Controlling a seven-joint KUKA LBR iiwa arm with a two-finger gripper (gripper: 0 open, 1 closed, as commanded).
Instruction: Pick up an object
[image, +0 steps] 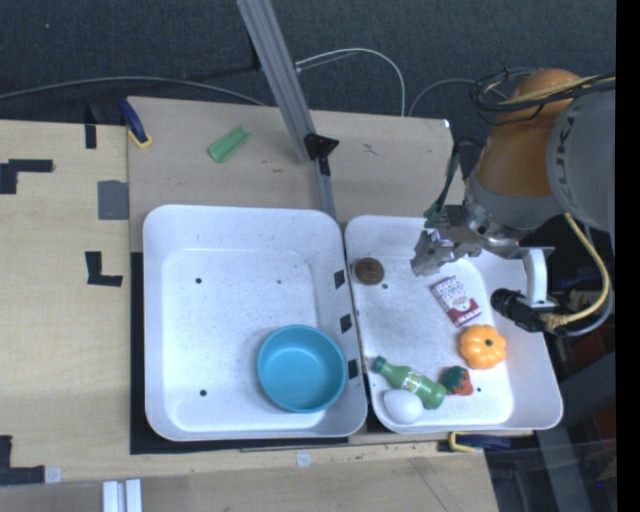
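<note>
Grey and orange, the arm (540, 150) reaches in over the right bin (535, 400), and its gripper (437, 252) hangs above the bin's far half, near the middle; whether it is parted or closed I cannot tell, and nothing shows in its grasp. Just beside it, toward the bin's near right, lies a red and white packet (455, 300), flat, its long axis running from the gripper toward the near edge with a slight slant. Well apart toward the bin's left edge sits a brown disc (369, 270). Nearer the right edge is an orange pumpkin (482, 347). Along the near edge lies a green bottle (411, 381), pointing cap-first toward the left edge, with a white egg (404, 407) just beside it and a strawberry (457, 380) at its base. A blue bowl (301, 367) stands in the left bin (170, 300), at its near right corner.
</note>
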